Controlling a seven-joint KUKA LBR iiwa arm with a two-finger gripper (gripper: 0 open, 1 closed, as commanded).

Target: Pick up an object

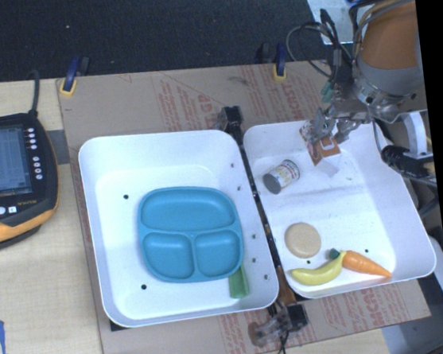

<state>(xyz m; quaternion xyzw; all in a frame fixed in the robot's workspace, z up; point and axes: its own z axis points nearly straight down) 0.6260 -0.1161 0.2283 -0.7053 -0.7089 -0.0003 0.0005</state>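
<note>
Right white bin (402,214): one small can (282,176), one tan disc (302,240), one yellow banana (317,273), one orange carrot (363,264). Left white bin (107,226): one blue divided plate (189,232). Upper right, the gripper (325,139) is clamped on a small orange-brown block (328,148).

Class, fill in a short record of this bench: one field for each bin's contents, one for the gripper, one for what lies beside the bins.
left bin: blue plate, green block
right bin: can, round biscuit, banana, carrot
gripper: over right bin's far edge, a small brown thing at its tip
beside bins: tablet, on the left
</note>
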